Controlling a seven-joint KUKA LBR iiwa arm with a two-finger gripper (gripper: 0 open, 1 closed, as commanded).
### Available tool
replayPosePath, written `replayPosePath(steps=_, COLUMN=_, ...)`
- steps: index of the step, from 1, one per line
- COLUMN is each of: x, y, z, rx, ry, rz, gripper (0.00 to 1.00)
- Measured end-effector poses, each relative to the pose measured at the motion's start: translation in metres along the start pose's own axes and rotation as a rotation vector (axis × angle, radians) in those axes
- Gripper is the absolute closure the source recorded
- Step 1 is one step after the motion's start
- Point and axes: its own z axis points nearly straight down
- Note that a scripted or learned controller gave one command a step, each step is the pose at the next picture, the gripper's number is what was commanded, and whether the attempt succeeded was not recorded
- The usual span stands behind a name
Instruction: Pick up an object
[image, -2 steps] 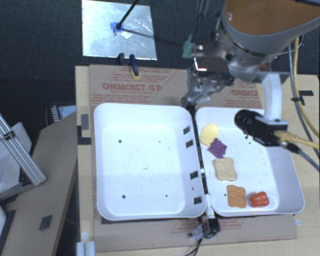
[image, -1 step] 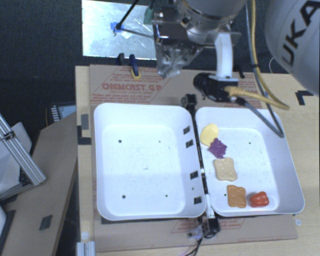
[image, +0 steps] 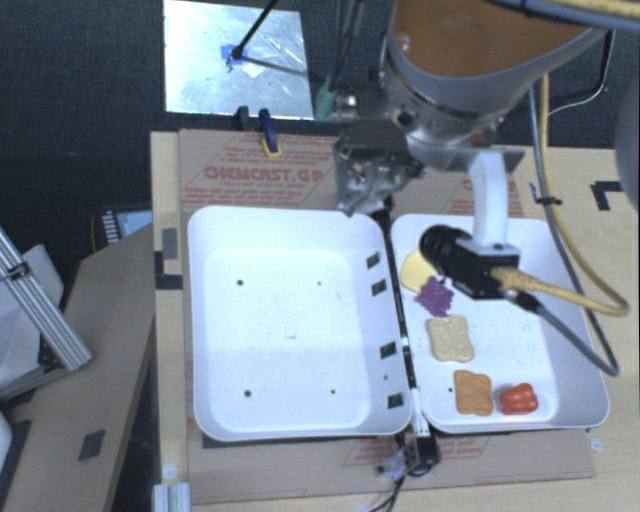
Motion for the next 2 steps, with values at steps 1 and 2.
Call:
replayPosePath(steps=1, x=0.029, y=0.034, z=0.002, rx=-0.001, ry=-0.001, rz=-0.001, gripper=1.0)
replayPosePath(steps=2, x=0.026, y=0.092, z=0.002, rx=-0.002, ry=-0.002, rz=0.008, gripper=1.0)
